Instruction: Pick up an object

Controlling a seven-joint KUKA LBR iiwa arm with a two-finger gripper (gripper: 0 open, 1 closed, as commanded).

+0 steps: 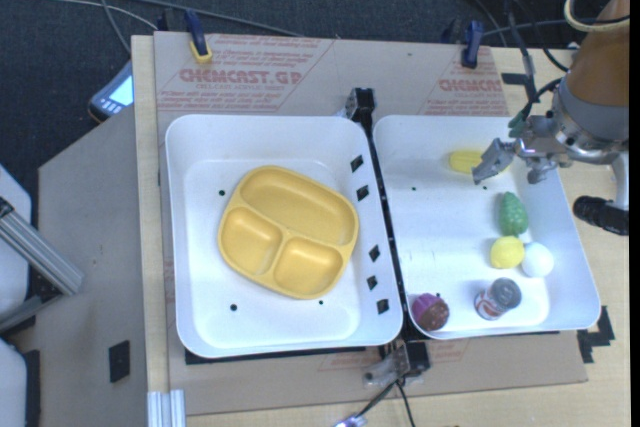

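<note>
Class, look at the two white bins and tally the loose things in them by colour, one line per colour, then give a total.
Yellow: 3, the divided plate, the small flat piece, the ball
Green: 1, the bumpy item
White: 1, the ball
Purple: 1, the round item
Grey and red: 1, the small can
Total: 7

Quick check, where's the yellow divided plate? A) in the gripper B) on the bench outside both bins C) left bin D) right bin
C: the yellow divided plate lies flat in the left bin, while the gripper hovers over the right bin, near the small items.
</note>
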